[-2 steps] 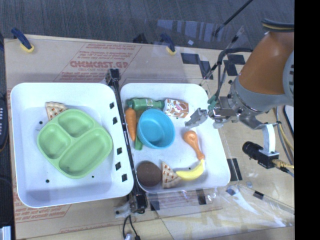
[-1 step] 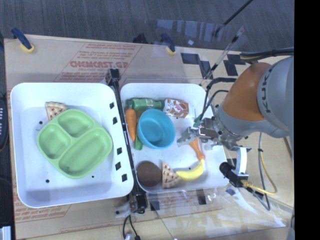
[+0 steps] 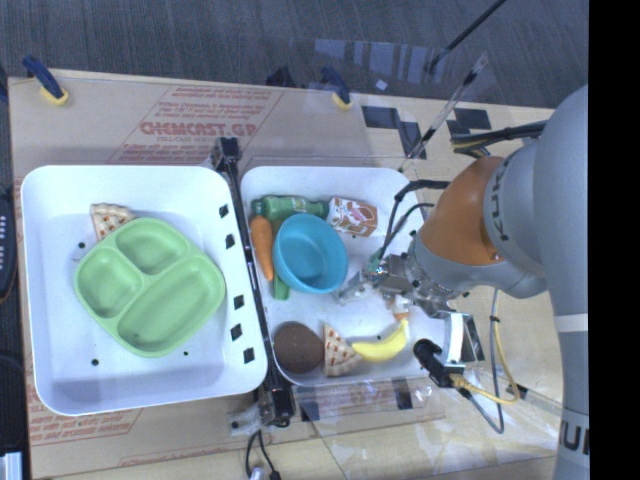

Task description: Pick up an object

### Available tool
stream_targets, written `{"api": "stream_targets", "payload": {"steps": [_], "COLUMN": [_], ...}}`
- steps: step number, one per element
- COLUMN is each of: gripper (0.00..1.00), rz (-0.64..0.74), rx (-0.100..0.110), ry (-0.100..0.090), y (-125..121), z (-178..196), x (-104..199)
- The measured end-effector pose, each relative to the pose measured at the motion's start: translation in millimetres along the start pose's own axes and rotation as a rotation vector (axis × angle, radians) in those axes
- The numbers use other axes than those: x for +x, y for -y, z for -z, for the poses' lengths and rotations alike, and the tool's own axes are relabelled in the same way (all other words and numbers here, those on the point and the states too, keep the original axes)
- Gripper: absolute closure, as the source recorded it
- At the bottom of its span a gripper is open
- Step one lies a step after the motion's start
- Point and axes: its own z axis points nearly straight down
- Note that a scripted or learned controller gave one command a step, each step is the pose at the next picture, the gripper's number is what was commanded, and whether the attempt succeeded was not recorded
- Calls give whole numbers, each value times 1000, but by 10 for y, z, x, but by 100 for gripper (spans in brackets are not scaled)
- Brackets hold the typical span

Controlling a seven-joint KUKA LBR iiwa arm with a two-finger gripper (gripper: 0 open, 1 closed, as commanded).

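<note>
The camera view looks down on a surface [image 3: 150, 118] covered with brown cardboard, which carries two shallow white bins side by side.

In the left bin [image 3: 60, 368] lies a green divided plate [image 3: 150, 286] with three compartments. Just beside its far left edge, a pizza slice toy [image 3: 107, 217] lies partly under the plate rim.

The right bin [image 3: 300, 180] holds several things. A blue bowl [image 3: 310, 253] stands upright in the middle. To its left, an orange carrot [image 3: 262, 248] lies along the left wall, and a green bottle [image 3: 290, 208] lies at the far side, touching the bowl's far rim. To the right of the bottle is a small white and brown carton [image 3: 353, 216], lying on its side. At the near side of the bin there is a brown round object [image 3: 297, 347], then a second pizza slice [image 3: 337, 353] just beside it on the right, and a yellow banana [image 3: 385, 343] which touches this slice.

The grey arm [image 3: 540, 218] with the orange band [image 3: 460, 223] reaches in from the right, over the right side of the right bin. The gripper [image 3: 385, 280] is low, between the blue bowl and the banana, close to the bowl's right rim. I cannot tell if the gripper is released or clenched, because the wrist and cables hide this part. No object can be seen in it.
</note>
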Motion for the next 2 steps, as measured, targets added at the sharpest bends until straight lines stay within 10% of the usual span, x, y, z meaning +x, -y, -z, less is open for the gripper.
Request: {"api": "stream_targets", "payload": {"steps": [1, 2], "gripper": [0, 100], "rz": [-282, -272], "rx": [7, 15], "ry": [-1, -2], "y": [-826, -821], "z": [-13, 84], "x": [184, 190]}}
